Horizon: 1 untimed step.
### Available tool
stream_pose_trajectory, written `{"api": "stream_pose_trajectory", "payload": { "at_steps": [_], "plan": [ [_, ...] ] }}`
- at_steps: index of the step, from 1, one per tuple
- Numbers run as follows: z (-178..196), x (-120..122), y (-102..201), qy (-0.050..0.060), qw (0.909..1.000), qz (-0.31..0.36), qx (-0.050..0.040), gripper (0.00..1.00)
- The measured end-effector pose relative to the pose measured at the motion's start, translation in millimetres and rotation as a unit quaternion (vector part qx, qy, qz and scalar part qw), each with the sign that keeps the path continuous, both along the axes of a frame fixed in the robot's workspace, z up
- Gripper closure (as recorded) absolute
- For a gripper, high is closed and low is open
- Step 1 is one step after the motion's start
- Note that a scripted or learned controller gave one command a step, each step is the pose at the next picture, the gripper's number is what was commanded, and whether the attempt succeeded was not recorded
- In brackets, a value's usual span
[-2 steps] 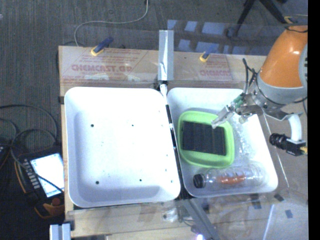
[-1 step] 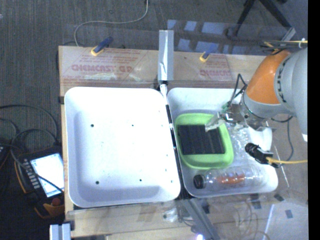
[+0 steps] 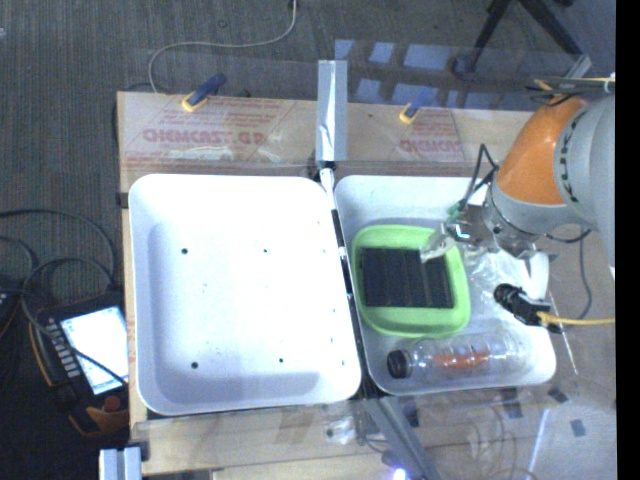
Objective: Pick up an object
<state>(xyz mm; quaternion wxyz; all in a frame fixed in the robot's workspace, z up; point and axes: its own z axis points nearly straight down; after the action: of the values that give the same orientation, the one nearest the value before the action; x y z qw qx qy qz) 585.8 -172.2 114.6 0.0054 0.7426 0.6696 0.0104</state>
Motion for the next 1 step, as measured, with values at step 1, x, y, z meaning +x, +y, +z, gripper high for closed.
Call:
{"api": "stream_pose_trajectory", "payload": {
  "at_steps": [1],
  "plan": [
    [101.7, 25.9, 48.9, -0.003, 0.9994, 0.029, -0.0163, 1.0]
  ]
}}
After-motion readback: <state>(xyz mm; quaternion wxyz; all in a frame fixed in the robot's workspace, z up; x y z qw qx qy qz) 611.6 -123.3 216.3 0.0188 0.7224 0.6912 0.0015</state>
